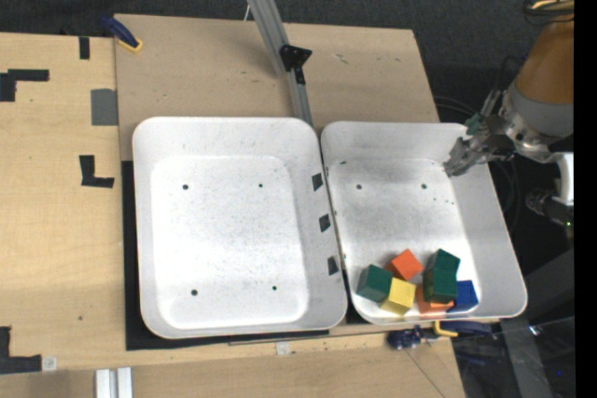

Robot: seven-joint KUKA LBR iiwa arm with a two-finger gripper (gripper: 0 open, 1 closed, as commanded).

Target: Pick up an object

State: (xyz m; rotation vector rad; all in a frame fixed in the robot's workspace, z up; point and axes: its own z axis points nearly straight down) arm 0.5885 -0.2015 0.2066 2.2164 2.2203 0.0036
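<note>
in right bin (485,200) corner — blocks (417,281) clustered, claw (460,158) apart

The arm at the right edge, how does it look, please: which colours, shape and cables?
The arm has a rounded orange band above a grey wrist section. The hand is small, dark grey and metallic. Dark cables run beside the wrist.

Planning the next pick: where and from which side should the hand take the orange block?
Probably from above, closing on the upper edges of the orange block. It sits tilted on top of the pile, with the green block and yellow block crowding its lower sides.
</note>
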